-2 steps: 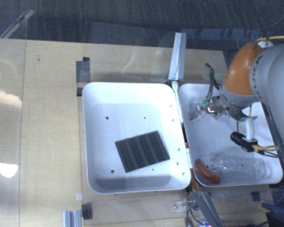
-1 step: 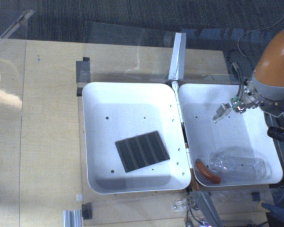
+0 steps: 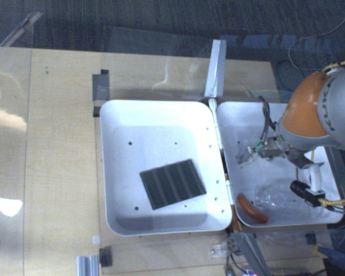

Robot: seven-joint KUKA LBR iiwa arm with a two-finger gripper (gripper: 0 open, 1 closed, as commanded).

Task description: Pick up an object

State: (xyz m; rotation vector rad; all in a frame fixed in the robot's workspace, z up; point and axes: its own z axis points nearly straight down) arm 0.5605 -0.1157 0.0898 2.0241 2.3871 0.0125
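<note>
Fingers (image 3: 247, 153): low over the floor of the right bin (image 3: 241, 115), in its far-left part, tips pointing toward the divider wall. Cannot tell whether they are spread or pressed together, since the tips are small and blur into the white floor. Nothing visible between them, so I log no hold.

Nearest candidate is the red sausage (image 3: 252, 210), lying on its side in the near-left corner of this bin, close against the wall. It sits well apart from my tips, toward the near edge. Judgement: a thing in a corner is awkward, because the walls leave little room to straddle it.

Between the sausage and my wrist there is a clear crumpled patch (image 3: 271, 198) on the floor, possibly a wrapper, too faint to name.

My arm (image 3: 307, 111) reaches in over the bin's right edge, which is why this bin is the easy one.

The left bin (image 3: 112, 154) holds a dark ribbed mat (image 3: 172, 184), flat and askew near the middle. Judgement: too flat to pinch easily.

Both bins sit side by side on the table (image 3: 52, 154).
</note>
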